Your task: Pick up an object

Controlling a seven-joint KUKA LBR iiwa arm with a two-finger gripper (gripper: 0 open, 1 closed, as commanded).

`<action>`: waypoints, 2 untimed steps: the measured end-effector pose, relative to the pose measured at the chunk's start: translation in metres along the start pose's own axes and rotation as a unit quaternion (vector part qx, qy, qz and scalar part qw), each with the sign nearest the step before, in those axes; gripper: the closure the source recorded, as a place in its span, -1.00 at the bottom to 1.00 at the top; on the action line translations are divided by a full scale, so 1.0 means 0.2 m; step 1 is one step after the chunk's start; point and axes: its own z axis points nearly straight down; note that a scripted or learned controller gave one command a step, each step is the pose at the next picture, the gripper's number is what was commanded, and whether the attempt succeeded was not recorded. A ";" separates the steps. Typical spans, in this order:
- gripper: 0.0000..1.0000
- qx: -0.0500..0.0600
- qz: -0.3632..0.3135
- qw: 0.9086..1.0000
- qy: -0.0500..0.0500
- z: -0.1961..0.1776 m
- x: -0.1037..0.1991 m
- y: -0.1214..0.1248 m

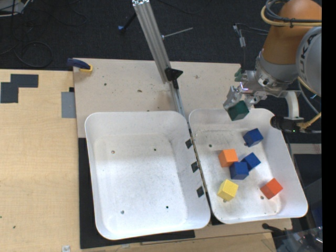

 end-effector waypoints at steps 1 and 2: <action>1.00 0.003 -0.001 1.000 0.001 0.06 0.24 -0.03; 1.00 0.003 -0.001 1.000 0.001 0.03 0.51 -0.05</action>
